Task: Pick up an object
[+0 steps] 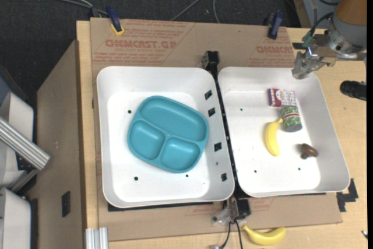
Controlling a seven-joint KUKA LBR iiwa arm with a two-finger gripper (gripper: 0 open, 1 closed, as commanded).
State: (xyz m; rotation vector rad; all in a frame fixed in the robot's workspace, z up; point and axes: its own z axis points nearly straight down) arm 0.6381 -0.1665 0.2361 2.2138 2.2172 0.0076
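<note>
Tool (304,66): hangs over the far rim of the right bin (332,143); whether it is released or clenched cannot be told, and nothing shows in it.
Banana (272,138): lies near the middle of the right bin, just beside the small can (291,118).
Handling: probably light, smooth-skinned, curved, and bruises if squeezed hard.
Hold: best across the thick middle, square to its length.
Neighbours: a small carton (281,97) beyond the can; a brown lump (308,151) apart.
Left bin (113,125): holds a teal divided plate (168,133).

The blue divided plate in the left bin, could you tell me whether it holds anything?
Empty: all three compartments of the plate show bare blue, with nothing lying in them.
</note>
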